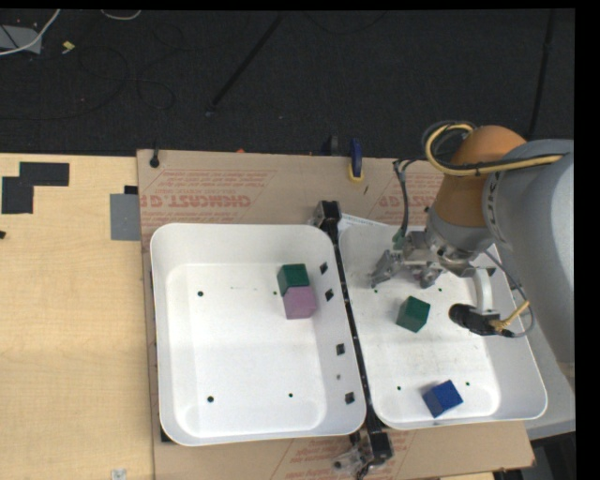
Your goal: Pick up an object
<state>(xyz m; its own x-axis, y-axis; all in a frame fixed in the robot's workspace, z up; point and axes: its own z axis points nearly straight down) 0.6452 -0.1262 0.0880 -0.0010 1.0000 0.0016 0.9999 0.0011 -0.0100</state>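
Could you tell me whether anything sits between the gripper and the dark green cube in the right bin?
Nothing visible does. The gripper hangs just above and left of the dark green cube, with bare white bin floor between them.

Blue clamp (356, 159) at the cardboard sheet's (234, 187) far edge; black cables (112, 14) behind; wooden benchtop (66, 356) at left

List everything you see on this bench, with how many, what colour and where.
Bins: two, white, side by side on the bench.
Green blocks: two; one in the left bin, touching the purple block; one mid right bin.
Purple block: one, left bin, just in front of the green one.
Blue block: one, near front edge of right bin.
Blue clamp: one, back edge of the board.
Arm: one, grey and orange, from the right.
Gripper: over the right bin's back part.
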